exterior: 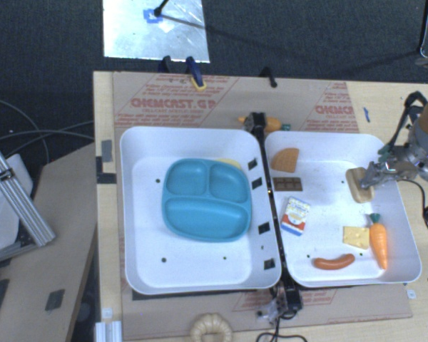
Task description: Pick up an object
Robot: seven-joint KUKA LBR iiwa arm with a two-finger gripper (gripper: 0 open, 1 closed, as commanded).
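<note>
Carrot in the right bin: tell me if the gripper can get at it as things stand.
Probably yes. The carrot lies uncovered near the right bin's right wall, just below the gripper; the cheese slice touching its left side may crowd a finger.

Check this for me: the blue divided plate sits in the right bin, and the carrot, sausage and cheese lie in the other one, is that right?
Not quite. The camera view shows the blue divided plate in the left bin, not the right one. The carrot, sausage and cheese do lie in the other bin, the right bin.
</note>
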